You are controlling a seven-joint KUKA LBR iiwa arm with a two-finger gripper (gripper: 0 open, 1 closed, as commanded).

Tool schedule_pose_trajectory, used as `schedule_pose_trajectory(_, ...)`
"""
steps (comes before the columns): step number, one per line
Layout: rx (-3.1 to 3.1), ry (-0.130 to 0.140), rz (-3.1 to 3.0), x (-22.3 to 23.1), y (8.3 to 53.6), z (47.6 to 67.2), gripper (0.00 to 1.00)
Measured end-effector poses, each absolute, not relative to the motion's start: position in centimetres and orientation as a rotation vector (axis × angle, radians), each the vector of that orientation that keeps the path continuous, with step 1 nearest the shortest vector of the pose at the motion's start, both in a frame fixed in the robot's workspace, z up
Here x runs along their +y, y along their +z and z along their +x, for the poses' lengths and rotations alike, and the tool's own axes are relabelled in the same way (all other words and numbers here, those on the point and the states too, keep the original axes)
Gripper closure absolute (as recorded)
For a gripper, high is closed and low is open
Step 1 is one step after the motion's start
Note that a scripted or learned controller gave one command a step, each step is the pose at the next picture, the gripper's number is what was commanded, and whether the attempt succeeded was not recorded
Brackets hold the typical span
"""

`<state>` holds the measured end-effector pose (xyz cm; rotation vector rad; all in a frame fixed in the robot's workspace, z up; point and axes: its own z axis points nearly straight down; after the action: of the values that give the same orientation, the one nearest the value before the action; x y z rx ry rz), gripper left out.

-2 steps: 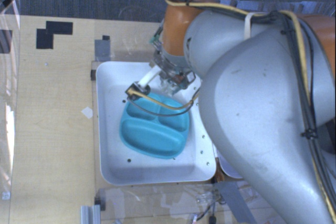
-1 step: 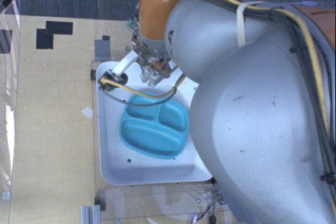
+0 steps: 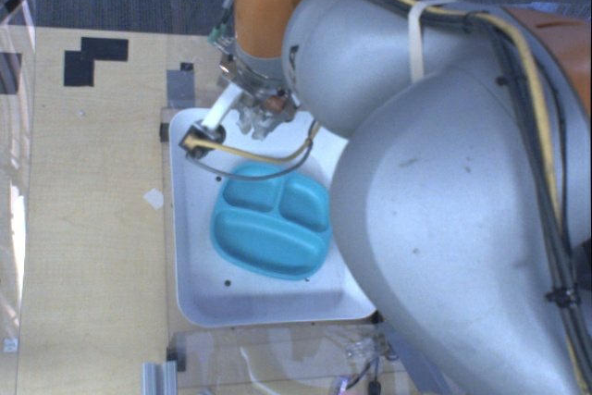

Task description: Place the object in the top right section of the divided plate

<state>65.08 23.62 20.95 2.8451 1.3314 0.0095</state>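
A blue divided plate (image 3: 270,240) lies in the middle of the left white bin (image 3: 196,287). It has two small sections on its far side and one long section on its near side, and all visible sections look bare. My gripper (image 3: 252,117) hangs over the bin's far edge, just beyond the plate's far rim. A white bar (image 3: 213,117) slants down-left from the gripper to a small dark and yellow piece (image 3: 198,141) above the bin's far left corner. From that piece a yellow cable (image 3: 277,164) loops over the plate's far rim. No loose object is identifiable.
The bulky grey arm (image 3: 444,199) covers the right half of the view and hides the second bin. Wooden bench top (image 3: 83,217) lies left of the bin, with a black L-shaped mark (image 3: 92,58) and a small white scrap (image 3: 153,197).
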Motion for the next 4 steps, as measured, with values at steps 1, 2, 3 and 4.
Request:
schedule_pose_trajectory(1, 1.448, 0.01, 2.787, 23.6, 22.7, 66.6, 1.0)
schedule_pose_trajectory(2, 1.573, 0.009, 2.718, 23.7, 22.4, 66.9, 1.0)
schedule_pose_trajectory(3, 1.71, 0.011, 2.633, 23.6, 25.1, 66.9, 1.0)
schedule_pose_trajectory(4, 1.827, 0.007, 2.554, 23.6, 22.0, 66.9, 1.0)
